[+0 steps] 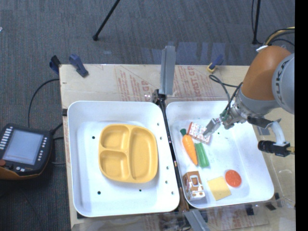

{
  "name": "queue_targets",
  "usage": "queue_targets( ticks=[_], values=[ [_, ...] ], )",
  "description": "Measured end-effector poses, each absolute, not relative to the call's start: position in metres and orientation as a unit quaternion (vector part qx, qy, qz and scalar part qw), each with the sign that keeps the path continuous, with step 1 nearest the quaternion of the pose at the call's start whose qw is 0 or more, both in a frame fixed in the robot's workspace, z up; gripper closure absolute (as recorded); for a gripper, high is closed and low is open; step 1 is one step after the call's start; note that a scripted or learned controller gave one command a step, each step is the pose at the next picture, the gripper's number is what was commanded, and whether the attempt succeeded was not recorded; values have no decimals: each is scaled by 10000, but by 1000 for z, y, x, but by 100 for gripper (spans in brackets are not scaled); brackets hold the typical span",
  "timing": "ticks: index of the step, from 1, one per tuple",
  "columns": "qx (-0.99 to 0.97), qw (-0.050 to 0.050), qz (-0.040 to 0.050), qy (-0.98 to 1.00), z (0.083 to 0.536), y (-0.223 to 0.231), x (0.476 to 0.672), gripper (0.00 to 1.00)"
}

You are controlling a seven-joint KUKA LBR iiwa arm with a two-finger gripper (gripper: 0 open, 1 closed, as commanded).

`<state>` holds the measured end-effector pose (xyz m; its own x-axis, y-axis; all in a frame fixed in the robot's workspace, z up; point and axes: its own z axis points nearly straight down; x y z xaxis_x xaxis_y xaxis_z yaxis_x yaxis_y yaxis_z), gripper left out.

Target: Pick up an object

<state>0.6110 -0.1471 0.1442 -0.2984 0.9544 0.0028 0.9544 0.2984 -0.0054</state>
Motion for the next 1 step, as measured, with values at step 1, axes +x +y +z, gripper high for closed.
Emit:
queue_targets(
  ticks=[1],
  values=[
    [-5027, -43, -28, -8645, 94, -89, 596, 0]
  ],
)
